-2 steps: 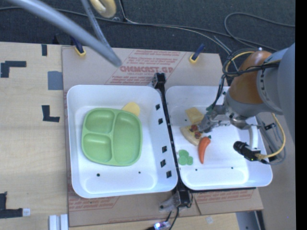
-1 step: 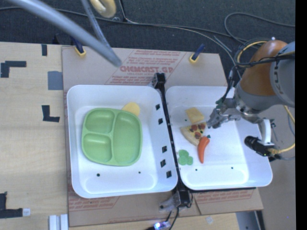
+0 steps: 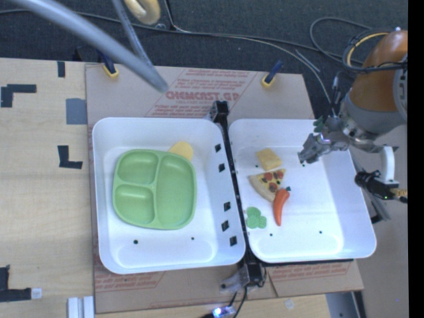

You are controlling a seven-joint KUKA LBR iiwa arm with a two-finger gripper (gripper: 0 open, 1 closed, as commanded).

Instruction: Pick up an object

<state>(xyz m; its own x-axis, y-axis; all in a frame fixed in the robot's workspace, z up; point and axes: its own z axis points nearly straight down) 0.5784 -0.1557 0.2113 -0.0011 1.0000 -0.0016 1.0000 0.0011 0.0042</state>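
Two white bins sit side by side on the bench. The left bin [image 3: 106, 197] carries a green divided plate [image 3: 155, 189], lying flat, and a yellow piece [image 3: 182, 151] peeks out from just behind the plate's far right corner, touching its rim.

Over to the right bin [image 3: 344, 224], where the small items are clustered toward its left half. There is a pale yellow block [image 3: 268, 158] at the top of the group, a pizza slice [image 3: 267, 182] just below it, and an orange carrot [image 3: 281, 206] lying close against the slice's lower right edge, its tip pointing down. A small green leafy piece [image 3: 255, 218] sits just to the left of the carrot.

The arm [image 3: 377, 91] comes in from the right, orange band up high, and the gripper [image 3: 309, 152] hangs over the upper middle of the right bin, near the yellow block but apart from it. Nothing is between its fingers; how far they are open, I cannot tell.
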